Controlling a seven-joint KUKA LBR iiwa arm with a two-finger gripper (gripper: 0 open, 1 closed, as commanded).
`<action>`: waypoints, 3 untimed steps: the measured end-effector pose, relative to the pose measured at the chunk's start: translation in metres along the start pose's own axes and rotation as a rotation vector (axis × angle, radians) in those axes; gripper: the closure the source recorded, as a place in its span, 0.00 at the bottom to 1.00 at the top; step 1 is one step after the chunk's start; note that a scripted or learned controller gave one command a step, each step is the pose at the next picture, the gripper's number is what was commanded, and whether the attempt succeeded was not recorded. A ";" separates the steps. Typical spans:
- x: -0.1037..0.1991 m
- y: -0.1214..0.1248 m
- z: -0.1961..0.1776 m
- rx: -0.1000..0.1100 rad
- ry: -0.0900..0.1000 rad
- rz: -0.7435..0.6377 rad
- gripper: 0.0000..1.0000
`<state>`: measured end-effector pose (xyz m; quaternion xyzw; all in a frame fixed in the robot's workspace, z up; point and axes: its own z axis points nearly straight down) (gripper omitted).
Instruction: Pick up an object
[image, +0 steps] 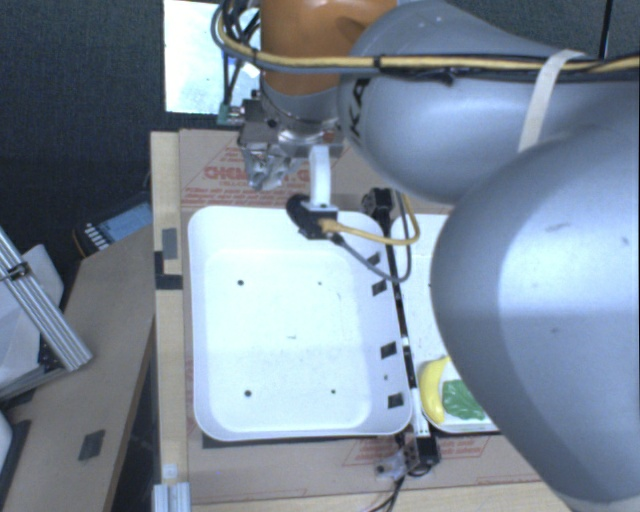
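Note:
A yellow banana-shaped object (432, 391) lies at the near left corner of the right bin (470, 428), with a green object (463, 401) touching its right side. The grey arm hides most of that bin. My gripper (267, 174) hangs under the orange band, above the far edge of the left bin (215, 300) near its far middle. It is far from both objects. I see nothing between its tips.
A yellow cable and a black connector (312, 219) dangle just right of the gripper, over the left bin's far rim. Black clips (390, 350) line the seam between the bins. Cardboard (205, 165) lies under both bins. An aluminium rail (40, 310) leans at far left.

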<state>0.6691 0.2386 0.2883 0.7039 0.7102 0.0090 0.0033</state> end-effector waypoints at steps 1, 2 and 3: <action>-0.004 -0.104 0.107 0.034 -0.011 0.006 1.00; -0.004 -0.108 0.084 0.016 -0.007 0.008 1.00; -0.014 -0.163 0.102 0.024 -0.009 0.008 1.00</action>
